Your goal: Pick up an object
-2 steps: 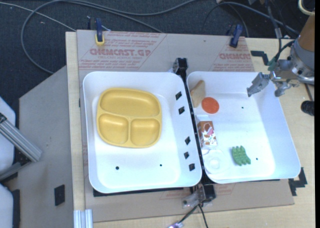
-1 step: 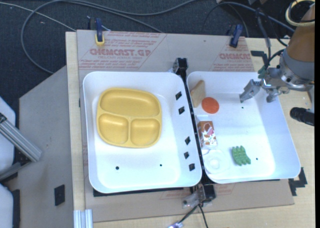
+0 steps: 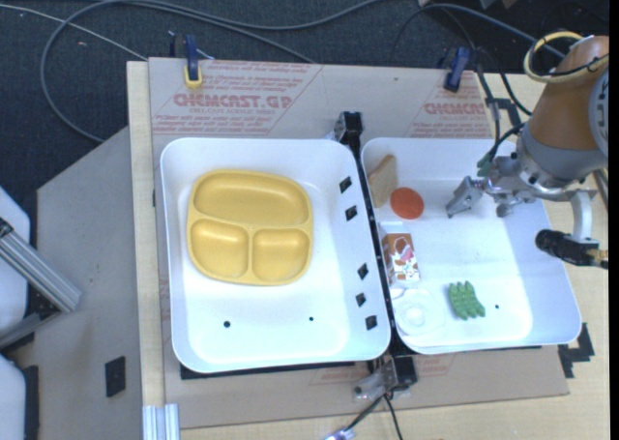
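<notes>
Camera view: orange disc [image 3: 407,202] left of fingers [image 3: 462,199].

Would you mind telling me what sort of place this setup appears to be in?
Probably a robotics lab: two white bins clamped to a board, a KUKA arm reaching in, and loose cables on dark carpet.

Gripper [image 3: 471,194] hovers over right bin [image 3: 542,283], near orange disc [image 3: 407,203]; yellow tray [image 3: 250,226] fills left bin [image 3: 193,322].

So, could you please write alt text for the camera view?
A robot arm reaches from the right over the right white bin, which holds an orange disc, a green toy and a small packet. The left bin holds a yellow divided tray.
</notes>
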Motion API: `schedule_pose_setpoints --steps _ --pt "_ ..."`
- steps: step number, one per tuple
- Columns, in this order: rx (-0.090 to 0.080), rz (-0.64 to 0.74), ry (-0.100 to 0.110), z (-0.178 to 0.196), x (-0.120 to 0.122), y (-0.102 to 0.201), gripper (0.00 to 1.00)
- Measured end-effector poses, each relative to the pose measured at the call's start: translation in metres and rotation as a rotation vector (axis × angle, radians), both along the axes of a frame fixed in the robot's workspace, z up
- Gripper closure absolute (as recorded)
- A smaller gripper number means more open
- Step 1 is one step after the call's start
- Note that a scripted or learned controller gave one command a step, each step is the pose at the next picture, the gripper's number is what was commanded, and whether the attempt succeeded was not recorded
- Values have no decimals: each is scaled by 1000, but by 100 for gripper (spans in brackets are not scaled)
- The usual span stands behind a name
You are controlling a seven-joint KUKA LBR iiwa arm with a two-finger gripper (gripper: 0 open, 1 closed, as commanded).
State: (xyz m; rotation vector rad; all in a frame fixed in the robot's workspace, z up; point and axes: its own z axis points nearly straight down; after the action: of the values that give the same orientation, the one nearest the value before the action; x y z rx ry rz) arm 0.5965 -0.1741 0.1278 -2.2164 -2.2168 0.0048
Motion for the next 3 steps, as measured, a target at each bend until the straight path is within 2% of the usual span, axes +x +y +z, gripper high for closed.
schedule_pose_setpoints --steps 1,2,3 --pt "0 0 -1 -46 -1 1 0" --pt "-1 0 -7 -31 1 1 100" --pt "-4 1 -13 28 2 10 100"
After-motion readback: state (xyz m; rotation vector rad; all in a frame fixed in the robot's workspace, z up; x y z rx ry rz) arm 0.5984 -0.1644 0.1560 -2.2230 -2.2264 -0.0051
